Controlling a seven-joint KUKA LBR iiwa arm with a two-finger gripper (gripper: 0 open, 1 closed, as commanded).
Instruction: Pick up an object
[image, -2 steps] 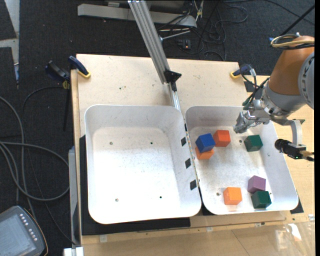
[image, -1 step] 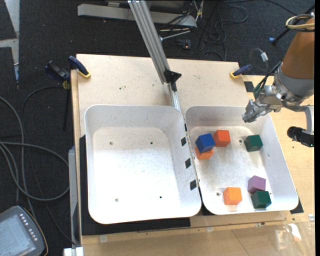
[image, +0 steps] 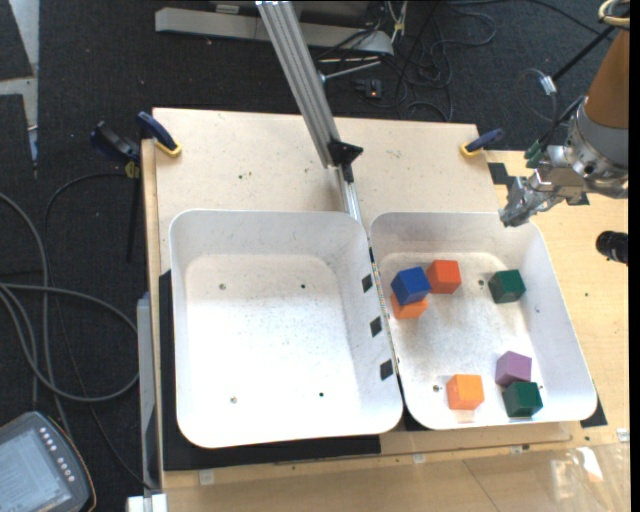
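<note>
Nothing is picked yet — the claw (image: 515, 212) hangs above the right bin's (image: 570, 330) far corner, its grip state impossible to tell (too small, too blurred). The green cube (image: 507, 286) sits just below it; descent and grasp remain.

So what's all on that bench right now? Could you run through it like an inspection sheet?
Surface: pale board bearing two white bins, left bin and right bin.
Job's things: in the right bin, blue cube, three orange cubes, two green cubes, purple cube.
Clutter: clamps at the board's far corners.
Hand: hand above the right bin's far corner.
Cables: black cables on the floor.
Surroundings: metal pole, pendant.
</note>
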